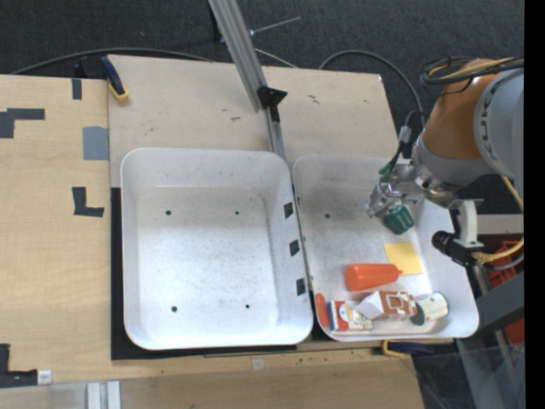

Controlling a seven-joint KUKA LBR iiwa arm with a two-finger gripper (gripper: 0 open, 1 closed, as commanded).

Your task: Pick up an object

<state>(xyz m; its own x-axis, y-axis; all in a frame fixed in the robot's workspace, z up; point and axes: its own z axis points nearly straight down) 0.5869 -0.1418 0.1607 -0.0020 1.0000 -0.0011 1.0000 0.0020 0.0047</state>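
Where the arm reaches in from the right, read the entries from left to right:
Table [51, 254]: pale wood with grey tape marks, bearing both bins
Left bin [136, 228]: shallow, white, speckled floor, well apart from the arm
Right bin [311, 173]: holds all the loose things, which crowd its near right part
Orange object [372, 274]: lies flat, long axis running left to right, tapered end pointing right; near and slightly left of the pincer
Printed packets [383, 307]: a row along the bin's near wall, long axis left to right, farthest from the pincer
Pincer [389, 196]: low over the far right part of the right bin; whether the fingers are apart or together cannot be told, since the metal parts blur together
Green object [398, 220]: small, dark green, rounded, touching or just under the pincer on its near right side; too small to tell whether it sits between the fingers
Yellow pad [404, 258]: flat square, just beyond the green object toward the near edge
Deciding relation: judged from this view, the green object is the nearest candidate, directly beside the tip, so the coming move would turn on closing there, not on travel
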